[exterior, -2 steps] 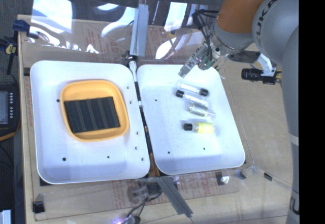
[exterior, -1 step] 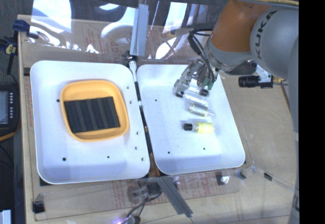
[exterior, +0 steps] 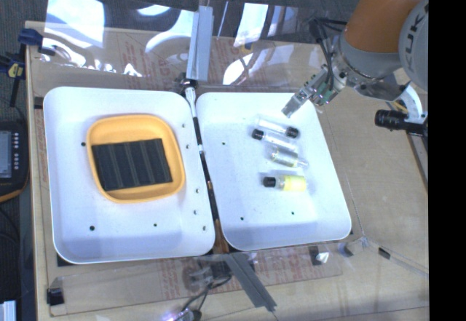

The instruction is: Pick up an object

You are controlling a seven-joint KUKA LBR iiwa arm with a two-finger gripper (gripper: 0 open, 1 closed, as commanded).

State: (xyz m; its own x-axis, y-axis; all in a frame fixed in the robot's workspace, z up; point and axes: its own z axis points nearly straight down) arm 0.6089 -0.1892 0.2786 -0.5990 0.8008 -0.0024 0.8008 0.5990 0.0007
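Looking down on: two shallow white bins side by side, smooth matte plastic with rounded corners.
Arm: grey metal with a glossy orange band, reaching in from the right, wrist angled down toward the right bin [exterior: 240, 203].
Gripper [exterior: 293, 108]: thin silvery tip hanging over the right bin's far edge. Honestly can't tell how wide it's spread at this size, and nothing shows up caught in it.
Vials: three small clear cylinders just below and a bit left of the tip, lying on their sides near the bin's middle. Black-capped vial [exterior: 274, 131] is nearest the tip, clear vial [exterior: 288, 159] sits just past it, yellow-filled vial [exterior: 287, 183] is farthest, with a black cap on its left end.
Left bin [exterior: 65, 225]: well off to the left of the tip, holding a rounded yellow tray [exterior: 98, 134] with a dark ribbed insert [exterior: 135, 164], slats running lengthwise.
Bench: pale wood-ish top under clear shiny sheeting.
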